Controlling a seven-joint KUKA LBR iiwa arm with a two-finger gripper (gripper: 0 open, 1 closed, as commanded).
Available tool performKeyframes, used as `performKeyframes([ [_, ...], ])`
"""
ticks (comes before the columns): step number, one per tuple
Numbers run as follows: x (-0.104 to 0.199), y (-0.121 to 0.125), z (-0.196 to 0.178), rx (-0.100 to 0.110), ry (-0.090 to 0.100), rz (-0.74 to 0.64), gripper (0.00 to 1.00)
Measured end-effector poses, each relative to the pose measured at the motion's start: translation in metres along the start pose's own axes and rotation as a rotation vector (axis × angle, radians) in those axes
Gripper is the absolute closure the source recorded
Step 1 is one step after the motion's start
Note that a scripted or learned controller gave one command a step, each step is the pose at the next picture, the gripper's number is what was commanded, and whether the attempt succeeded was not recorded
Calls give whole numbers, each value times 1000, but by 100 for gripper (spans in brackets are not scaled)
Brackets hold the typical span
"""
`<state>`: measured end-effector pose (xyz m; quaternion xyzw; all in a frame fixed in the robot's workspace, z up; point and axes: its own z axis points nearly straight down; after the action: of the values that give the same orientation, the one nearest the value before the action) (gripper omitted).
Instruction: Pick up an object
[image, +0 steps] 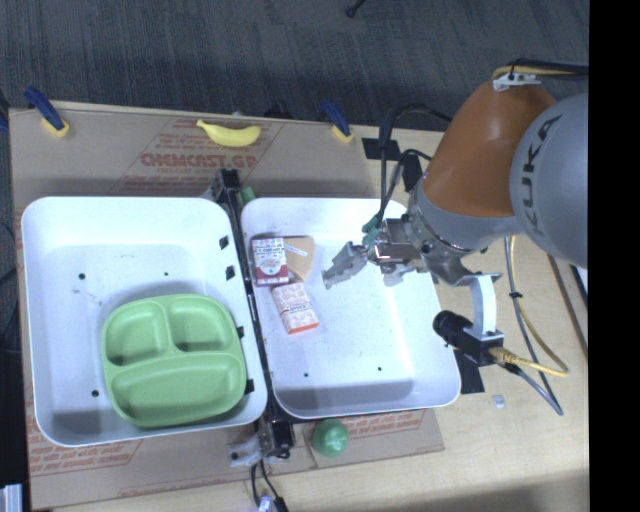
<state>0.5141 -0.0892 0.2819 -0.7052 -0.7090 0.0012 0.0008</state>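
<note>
In the right bin we see three small flat things lying close together near its left wall. A red and white packet lies flat, its long side running up the bin. Just beside it, to the right, a tan cardboard piece touches it. Below them lies an orange and white box, slightly tilted, nothing gripping it.

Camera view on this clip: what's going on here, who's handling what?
A KUKA arm reaches in from the right, its pincer hovering over the right bin, close to the small cartons at that bin's left side: a red-and-white carton, a tan packet and a pinkish carton. Nothing sits between its fingers yet. The left bin holds a green divided tray, untouched.
</note>
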Motion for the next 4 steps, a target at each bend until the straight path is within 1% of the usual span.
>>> performKeyframes([
  [1,-5,-34,34,0,0,0,0],
  [2,-97,-4,72,0,-1,1,0],
  [3,-98,53,190,-1,1,-3,0],
  [4,-98,53,180,1,0,-7,100],
])
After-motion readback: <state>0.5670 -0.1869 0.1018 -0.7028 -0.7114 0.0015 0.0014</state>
